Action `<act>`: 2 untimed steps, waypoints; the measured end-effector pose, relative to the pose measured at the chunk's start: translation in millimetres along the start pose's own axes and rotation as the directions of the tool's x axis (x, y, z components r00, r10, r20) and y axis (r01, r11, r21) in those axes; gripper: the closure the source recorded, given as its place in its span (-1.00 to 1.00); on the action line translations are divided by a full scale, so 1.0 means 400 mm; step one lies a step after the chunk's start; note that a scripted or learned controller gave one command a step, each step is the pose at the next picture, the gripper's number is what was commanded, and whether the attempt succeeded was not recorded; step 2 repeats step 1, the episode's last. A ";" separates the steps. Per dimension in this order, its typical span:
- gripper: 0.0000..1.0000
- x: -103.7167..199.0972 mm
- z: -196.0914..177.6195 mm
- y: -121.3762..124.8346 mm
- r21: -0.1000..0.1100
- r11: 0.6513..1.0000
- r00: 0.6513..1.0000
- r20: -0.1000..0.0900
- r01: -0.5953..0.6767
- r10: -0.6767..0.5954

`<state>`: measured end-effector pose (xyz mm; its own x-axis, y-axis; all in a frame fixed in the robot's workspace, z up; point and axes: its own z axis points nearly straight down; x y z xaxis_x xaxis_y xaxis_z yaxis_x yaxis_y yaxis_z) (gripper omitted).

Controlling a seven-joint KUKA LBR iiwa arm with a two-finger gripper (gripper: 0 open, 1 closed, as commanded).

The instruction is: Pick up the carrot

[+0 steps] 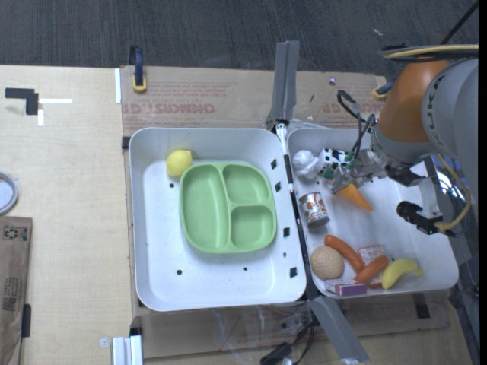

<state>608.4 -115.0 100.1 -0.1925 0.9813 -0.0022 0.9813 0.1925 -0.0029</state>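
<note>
One carrot (354, 196) in right bin (426, 284), claw (340, 175) over its fat end; claw width unclear. Tapered carrot may slip; can (313, 208) near.

Carrot (354, 196) hemmed: can (313, 208) left, toys behind; right side open.

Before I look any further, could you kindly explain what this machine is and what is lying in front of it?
It is a robot arm, seen from one camera fixed above the bench and looking down. It reaches in from the right. Two white bins sit side by side. The left bin holds a green tray and a lemon. The right bin holds a can, sausages, a banana and the carrot. The gripper is right at the carrot's upper end; whether it grips it, I cannot tell.
</note>
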 end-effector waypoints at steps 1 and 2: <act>1.00 0.099 -0.231 0.149 -0.004 0.998 0.998 0.000 0.062 -0.062; 1.00 0.099 -0.231 0.149 -0.004 0.998 0.998 0.000 0.062 -0.062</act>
